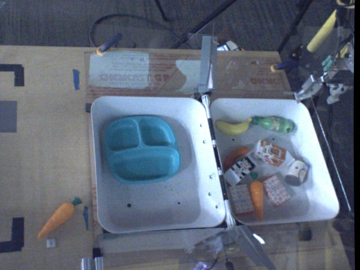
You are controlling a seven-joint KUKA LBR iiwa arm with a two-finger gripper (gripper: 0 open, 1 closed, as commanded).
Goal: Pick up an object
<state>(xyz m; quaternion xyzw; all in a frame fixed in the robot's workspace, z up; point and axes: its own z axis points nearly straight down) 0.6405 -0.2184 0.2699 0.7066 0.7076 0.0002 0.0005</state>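
The right bin (323, 193) holds several small items: a yellow banana (233, 126), a green bottle (274, 124), an orange-and-white carton (271, 152), a black-and-white box (242, 169), a carrot (257, 198), a white cup (296, 171) and two patterned packets (277, 189). A red-orange item (236, 153) lies partly under the box. My gripper (332, 79) hangs at the frame's right edge, above and outside the right bin's far right corner, well apart from all the items. It is small and partly cut off.
The left bin (185, 207) holds a teal divided plate (142, 148). A second carrot (56, 218) lies on the wooden bench at the near left, outside the bins. A metal divider (205, 66) and clamps stand behind the bins.
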